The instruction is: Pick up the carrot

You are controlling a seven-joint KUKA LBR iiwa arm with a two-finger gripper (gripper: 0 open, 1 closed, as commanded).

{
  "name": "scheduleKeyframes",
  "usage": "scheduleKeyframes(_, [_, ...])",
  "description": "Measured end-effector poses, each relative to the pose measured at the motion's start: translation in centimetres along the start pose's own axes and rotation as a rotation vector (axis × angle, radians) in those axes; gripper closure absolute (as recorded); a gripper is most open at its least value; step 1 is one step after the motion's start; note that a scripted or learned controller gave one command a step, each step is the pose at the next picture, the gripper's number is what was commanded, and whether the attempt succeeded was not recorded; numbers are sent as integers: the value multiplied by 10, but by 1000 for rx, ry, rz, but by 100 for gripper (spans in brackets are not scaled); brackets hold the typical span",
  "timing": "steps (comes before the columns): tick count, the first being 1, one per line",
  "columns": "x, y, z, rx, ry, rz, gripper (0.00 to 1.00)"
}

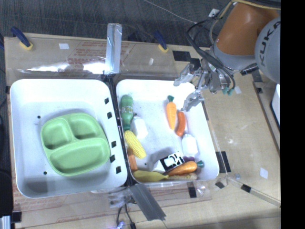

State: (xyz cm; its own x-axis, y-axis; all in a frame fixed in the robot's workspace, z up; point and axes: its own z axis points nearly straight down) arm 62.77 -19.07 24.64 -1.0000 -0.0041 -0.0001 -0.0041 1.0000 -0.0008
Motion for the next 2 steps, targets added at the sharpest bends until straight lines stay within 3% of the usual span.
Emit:
scheduleKeyframes(1, [-29,-10,157,-2,3,97,0])
scheduleKeyframes(2, [-33,-8,142,1,-6,88,100])
